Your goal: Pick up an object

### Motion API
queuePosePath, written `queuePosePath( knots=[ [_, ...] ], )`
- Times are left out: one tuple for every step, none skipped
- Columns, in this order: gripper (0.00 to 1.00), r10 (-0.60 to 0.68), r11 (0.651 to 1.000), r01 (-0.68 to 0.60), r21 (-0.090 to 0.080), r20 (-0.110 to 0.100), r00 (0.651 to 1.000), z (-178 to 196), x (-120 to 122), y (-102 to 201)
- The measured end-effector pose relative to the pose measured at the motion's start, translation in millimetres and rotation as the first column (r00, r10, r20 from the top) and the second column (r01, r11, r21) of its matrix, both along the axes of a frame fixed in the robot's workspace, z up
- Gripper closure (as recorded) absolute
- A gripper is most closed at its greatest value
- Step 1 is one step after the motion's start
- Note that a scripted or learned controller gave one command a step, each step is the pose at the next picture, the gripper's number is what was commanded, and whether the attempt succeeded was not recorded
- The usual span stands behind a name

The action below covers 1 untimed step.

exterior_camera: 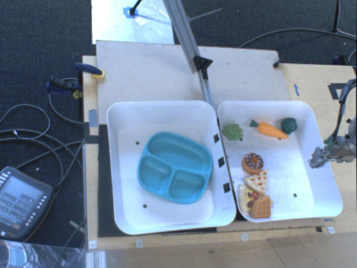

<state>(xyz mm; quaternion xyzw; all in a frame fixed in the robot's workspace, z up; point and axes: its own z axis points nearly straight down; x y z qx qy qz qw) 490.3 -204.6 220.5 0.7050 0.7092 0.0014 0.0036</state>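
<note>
The waffle (261,207) sits in the right bin's (326,202) near corner, touching the pizza slice (257,182). These look like light, hard, smooth toys. The carrot (270,130), by the far edge, seems easiest to pinch across its middle.

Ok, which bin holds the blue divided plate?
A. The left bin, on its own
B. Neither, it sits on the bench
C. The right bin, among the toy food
A: the blue divided plate lies in the left bin, while the toy food such as the carrot is in the right bin.
</note>
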Motion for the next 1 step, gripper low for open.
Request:
queuePosePath(
  knots=[
    [1.0,0.0,1.0,0.0,0.0,0.001,1.0,46.8,2.0,-0.6]
  ],
)
